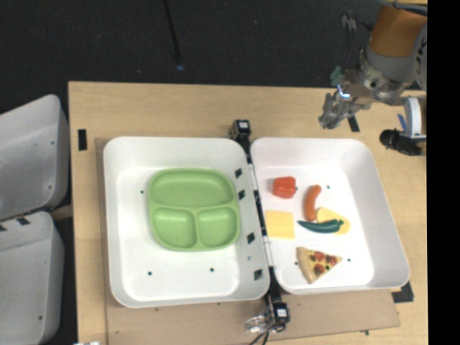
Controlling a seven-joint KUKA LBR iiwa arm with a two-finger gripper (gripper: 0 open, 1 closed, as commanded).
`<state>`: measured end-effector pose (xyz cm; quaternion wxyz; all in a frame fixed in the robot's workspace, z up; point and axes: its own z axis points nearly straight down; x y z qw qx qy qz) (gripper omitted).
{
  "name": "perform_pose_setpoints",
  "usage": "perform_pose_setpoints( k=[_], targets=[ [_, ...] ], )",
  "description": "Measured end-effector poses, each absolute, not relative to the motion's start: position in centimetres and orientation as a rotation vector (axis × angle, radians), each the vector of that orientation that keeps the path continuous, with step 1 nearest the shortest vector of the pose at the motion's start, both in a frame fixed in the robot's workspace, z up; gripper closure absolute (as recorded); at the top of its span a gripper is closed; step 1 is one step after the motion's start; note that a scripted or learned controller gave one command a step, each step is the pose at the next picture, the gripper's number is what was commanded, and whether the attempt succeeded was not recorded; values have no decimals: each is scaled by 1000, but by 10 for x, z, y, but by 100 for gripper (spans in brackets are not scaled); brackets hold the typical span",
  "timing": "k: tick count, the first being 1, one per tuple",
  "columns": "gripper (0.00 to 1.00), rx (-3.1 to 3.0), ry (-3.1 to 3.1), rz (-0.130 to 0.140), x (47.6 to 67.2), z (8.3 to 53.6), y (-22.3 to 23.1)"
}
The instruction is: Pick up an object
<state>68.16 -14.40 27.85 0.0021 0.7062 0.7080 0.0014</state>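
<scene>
Pizza slice (316,263): nearest in the right bin (374,214), lying loose.
Cheese (280,224), green pepper (321,226), sausage (312,201), red pepper (284,187): spread apart, so each is easy to pick.
Green tray (192,208): left bin.
Gripper (336,112): above the far bench edge, holding nothing; opening cannot be told.

Even bright light, soft focus, faint shadows

arm (394,31): cut off by the top right corner, I see just the orange band and wrist
gripper (336,111): small and blurred, I can't tell how its fingers stand
yellow piece (335,218): partly hidden under the green pepper (321,226), so I can't name it
</scene>
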Motion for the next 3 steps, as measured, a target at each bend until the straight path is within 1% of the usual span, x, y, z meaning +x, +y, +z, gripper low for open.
perform_pose_setpoints(
  k=[1,2,3],
  targets=[
    [100,2219,2225,-4,654,272,-114],
    [100,2219,2226,-4,620,269,-80],
    [100,2218,2229,-3,596,256,-28]
  ],
)
